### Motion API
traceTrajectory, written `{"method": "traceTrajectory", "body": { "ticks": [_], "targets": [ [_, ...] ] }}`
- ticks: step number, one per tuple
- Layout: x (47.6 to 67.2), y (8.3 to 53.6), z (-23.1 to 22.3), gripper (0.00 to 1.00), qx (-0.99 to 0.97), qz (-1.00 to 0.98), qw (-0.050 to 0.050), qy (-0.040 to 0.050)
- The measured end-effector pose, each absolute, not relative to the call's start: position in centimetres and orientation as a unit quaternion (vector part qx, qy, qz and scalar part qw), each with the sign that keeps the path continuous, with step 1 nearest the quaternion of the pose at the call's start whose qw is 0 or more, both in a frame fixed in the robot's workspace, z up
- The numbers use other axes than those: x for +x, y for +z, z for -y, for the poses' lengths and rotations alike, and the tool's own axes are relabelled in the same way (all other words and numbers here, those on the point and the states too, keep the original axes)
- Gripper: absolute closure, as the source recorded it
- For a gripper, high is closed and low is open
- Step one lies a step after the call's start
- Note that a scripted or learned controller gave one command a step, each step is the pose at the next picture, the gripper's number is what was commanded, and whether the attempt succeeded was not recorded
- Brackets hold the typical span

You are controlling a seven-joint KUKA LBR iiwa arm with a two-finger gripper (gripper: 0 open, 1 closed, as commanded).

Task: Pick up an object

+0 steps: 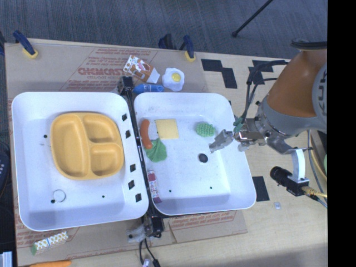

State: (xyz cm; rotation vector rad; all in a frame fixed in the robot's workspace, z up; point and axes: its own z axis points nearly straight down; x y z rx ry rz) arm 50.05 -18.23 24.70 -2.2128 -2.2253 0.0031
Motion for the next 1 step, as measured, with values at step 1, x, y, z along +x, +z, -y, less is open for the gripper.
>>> {"method": "traceTrajectory", "body": {
  "ticks": [1],
  "targets": [
    [55.01,13.03,15.85,0.0,-0.716,0.699,0.003,0.0018]
  ]
}}
